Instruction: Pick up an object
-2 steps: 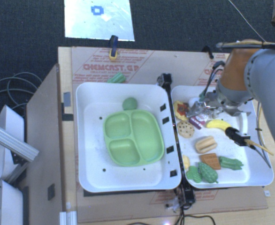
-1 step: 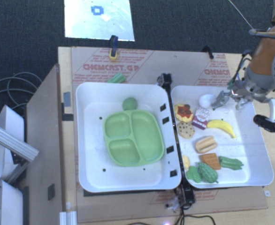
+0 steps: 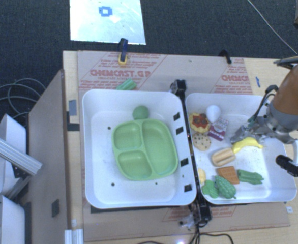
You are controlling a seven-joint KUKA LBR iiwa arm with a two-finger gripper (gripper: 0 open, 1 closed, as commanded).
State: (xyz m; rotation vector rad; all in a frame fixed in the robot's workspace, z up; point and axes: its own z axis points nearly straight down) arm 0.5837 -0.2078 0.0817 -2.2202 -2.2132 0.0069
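- Camera view: places the gripper point(image 3: 242, 134) low in the right bin point(image 3: 278, 187), reaching in from the right side under the grey arm point(image 3: 291, 103) with its orange band.
- Takes the banana point(image 3: 246, 144) as landmark and as the likeliest thing to pick: lies just below and right of the fingertips, touching or nearly so, cannot tell which.
- Runs its long axis roughly left to right with a slight curve, so close to in line with the arm's reach rather than across it.
- Cannot make out whether the claw stands open or closed; shows nothing held in it.
- Lying left of the banana and just below it: a bread roll point(image 3: 223, 156); further left, a cookie point(image 3: 202, 142).
- Up and left of the banana: a purple packet point(image 3: 217, 132), a white egg point(image 3: 212, 113) and a pizza slice point(image 3: 199, 122).
- Below the banana: an orange cracker point(image 3: 228, 174) and green vegetables point(image 3: 225, 187), well apart from the claw.
- Far left of the banana, in the other bin point(image 3: 100, 187): a green divided tray point(image 3: 144, 149) and a green ball point(image 3: 141, 112), out of play for this move.
- Judgement: calls for a short drop and a small shift toward the banana, probably with a wrist turn to straddle it.
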